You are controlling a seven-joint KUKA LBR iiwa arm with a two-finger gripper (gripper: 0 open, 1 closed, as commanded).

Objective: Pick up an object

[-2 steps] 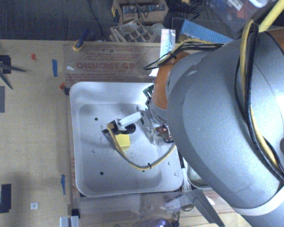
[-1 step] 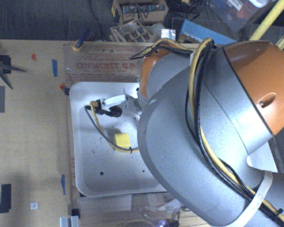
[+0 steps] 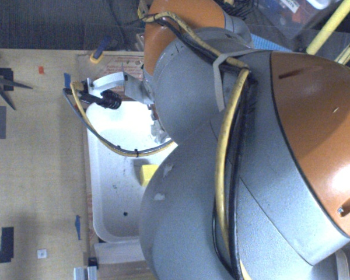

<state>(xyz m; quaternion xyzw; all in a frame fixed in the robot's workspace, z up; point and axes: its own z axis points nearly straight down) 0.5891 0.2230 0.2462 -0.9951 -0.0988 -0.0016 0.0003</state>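
At frame centre-left, a yellow object [image 3: 146, 172] lies in the white bin [image 3: 108, 214], half hidden under the arm [image 3: 221, 156]. The gripper [image 3: 156, 127] seems to sit just above it in the frame; its finger state I cannot tell.

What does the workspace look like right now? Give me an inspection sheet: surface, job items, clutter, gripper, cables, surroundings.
Surface: wooden bench with a white bin; the arm covers most of the bin area.
Job's things: one yellow object lying in the bin, partly hidden by the arm.
Clutter: small dark specks on the bin floor; blue tape bits at the bin's edge.
Gripper: wrist hardware sits over the bin's upper part; finger state cannot be told.
Cables: yellow and black hose loops over the bin; another runs down the arm.
Surroundings: black marks on the bench at left; a yellow clamp at the bench's top edge.
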